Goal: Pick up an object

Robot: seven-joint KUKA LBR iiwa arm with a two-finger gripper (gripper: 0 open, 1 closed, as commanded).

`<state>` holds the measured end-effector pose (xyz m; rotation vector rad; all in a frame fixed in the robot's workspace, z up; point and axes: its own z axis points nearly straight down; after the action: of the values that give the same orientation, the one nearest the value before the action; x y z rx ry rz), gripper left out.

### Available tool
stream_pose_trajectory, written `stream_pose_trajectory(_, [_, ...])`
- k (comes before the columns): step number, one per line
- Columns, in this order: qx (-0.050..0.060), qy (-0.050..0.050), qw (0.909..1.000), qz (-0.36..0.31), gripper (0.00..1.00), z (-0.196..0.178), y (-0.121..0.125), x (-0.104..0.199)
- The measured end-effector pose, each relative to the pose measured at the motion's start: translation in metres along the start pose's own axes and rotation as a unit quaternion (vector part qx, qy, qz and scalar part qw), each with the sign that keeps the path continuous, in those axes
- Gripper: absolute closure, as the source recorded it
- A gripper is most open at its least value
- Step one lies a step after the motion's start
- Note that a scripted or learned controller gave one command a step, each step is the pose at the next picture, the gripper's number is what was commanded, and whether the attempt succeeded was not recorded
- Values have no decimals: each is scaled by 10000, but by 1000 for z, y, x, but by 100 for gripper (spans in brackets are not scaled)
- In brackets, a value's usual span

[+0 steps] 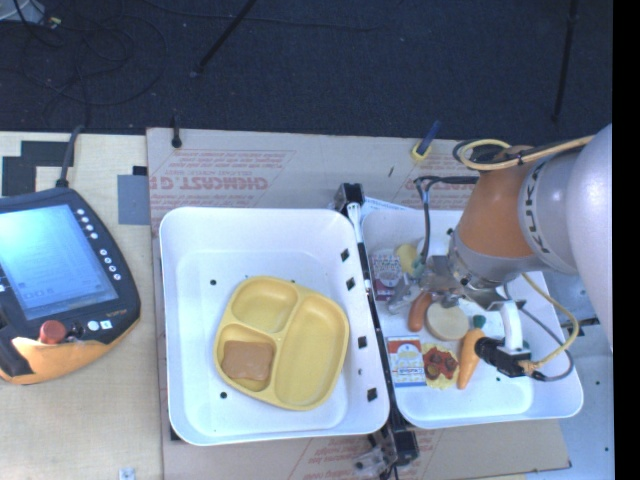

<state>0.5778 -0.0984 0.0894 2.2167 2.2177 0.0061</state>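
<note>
Arm enters from the right, wrist down over the right bin [560, 408]. Tool [440, 286] sits low among the clutter, its state can't be read from this angle, the wrist blocks it.

Likely target: the small orange sausage-like piece [417, 311], touching or just beside the tool, next to a pale round disc [448, 321]. Its long axis runs roughly top-to-bottom in view, slightly tilted, upper end toward the tool.

Carrot [468, 358] lies nearby, also near-vertical, narrow tip down.

To do this well: close across the short axis of 1 item only, centred on its length, avoid pinching the disc or the small packet [405, 361] alongside. Lift straight up, slowly, items are crowded.

Left bin [190, 268] holds a yellow 3-section tray [285, 340], well apart.
</note>
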Motion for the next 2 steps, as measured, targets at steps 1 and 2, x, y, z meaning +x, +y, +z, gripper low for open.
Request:
stream_pose_trajectory(1, [-5,-11,10000,7,0,0,-6,7])
stream_pose_trajectory(2, [22,-5,10000,36,100,-8,-7,5])
